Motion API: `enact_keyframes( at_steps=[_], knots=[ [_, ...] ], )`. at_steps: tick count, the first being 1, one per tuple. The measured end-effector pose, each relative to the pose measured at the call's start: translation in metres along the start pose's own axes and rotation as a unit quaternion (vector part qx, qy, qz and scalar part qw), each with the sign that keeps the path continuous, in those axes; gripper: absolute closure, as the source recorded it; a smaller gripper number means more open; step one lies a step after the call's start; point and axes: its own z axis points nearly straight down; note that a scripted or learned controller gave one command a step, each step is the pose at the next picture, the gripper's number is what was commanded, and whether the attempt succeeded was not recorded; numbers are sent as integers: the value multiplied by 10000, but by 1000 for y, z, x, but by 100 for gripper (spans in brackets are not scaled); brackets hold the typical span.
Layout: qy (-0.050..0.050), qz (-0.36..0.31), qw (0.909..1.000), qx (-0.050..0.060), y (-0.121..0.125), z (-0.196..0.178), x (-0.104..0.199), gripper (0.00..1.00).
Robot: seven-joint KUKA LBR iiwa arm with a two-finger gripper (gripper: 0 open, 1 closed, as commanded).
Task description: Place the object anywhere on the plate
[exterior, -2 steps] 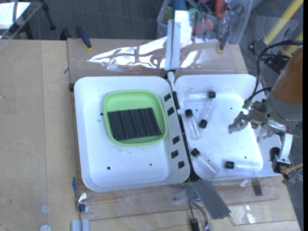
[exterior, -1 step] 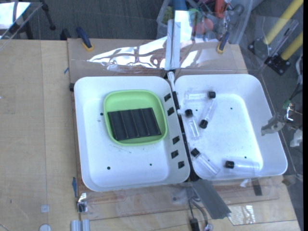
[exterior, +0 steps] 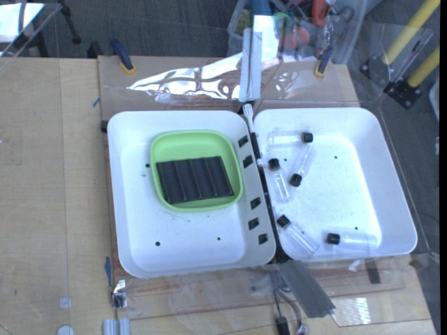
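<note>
A light green square plate [exterior: 162, 145] lies in the left white bin [exterior: 129, 208], toward its back. A black ribbed slab [exterior: 194, 179] lies flat on the plate and covers most of its floor. In the right white bin [exterior: 380, 187] several clear vials with black caps lie on their sides. One vial [exterior: 288, 139] is at the back, two others [exterior: 302, 165] [exterior: 279, 184] lie near the divider, and two more [exterior: 299, 236] [exterior: 354, 239] rest by the front edge.
Black clips [exterior: 253, 202] line the divider between the bins. A clear box of colourful items [exterior: 300, 5] stands behind the bins, with crinkled plastic sheet [exterior: 195, 82] beside it. A yellow pole [exterior: 415, 19] leans at the back right. Bare wooden bench [exterior: 49, 187] lies to the left.
</note>
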Motion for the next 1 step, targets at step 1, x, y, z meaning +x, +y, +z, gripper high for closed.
enact_keyframes(
  at_steps=[1],
  knots=[
    [-3, 613, 9981, -8, 30, -23, 20, 0]
  ],
)
